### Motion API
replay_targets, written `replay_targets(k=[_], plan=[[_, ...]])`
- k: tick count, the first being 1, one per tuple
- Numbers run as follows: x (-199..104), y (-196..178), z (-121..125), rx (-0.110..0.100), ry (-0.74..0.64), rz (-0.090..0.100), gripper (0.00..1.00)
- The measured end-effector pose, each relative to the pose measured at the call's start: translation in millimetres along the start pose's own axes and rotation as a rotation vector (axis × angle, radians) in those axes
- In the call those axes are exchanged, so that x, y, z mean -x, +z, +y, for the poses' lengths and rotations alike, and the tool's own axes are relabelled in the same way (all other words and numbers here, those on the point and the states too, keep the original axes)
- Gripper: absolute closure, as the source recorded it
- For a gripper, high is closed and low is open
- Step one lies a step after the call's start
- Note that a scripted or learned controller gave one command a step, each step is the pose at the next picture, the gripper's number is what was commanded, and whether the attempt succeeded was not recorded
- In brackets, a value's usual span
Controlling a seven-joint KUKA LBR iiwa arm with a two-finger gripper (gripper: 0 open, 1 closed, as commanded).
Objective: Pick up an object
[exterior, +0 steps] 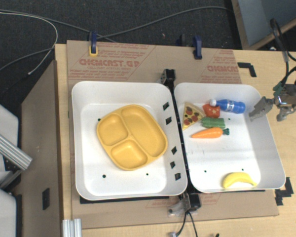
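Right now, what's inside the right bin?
The right bin holds a pizza slice, tomato, blue bottle, carrot and banana. Whatever lies beneath them is covered. The gripper sits at its right rim.

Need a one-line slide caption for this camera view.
Gripper at right bin's rim; blue bottle, tomato, pizza slice, carrot, banana inside; yellow tray left.

Gripper (271, 109) at right edge, fingers (258, 108) spread — nothing between them

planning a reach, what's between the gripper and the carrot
In the camera view, only bare white floor of the right bin lies between the gripper and the carrot.
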State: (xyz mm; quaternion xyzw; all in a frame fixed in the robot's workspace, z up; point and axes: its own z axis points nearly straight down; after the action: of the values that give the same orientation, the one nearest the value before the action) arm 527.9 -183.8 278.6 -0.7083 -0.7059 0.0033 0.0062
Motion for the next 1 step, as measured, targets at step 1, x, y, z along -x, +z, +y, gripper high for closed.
replay_targets(k=[1], plan=[[-0.6,-6.5,2.0,0.012,-0.004,-0.003,0.00]])
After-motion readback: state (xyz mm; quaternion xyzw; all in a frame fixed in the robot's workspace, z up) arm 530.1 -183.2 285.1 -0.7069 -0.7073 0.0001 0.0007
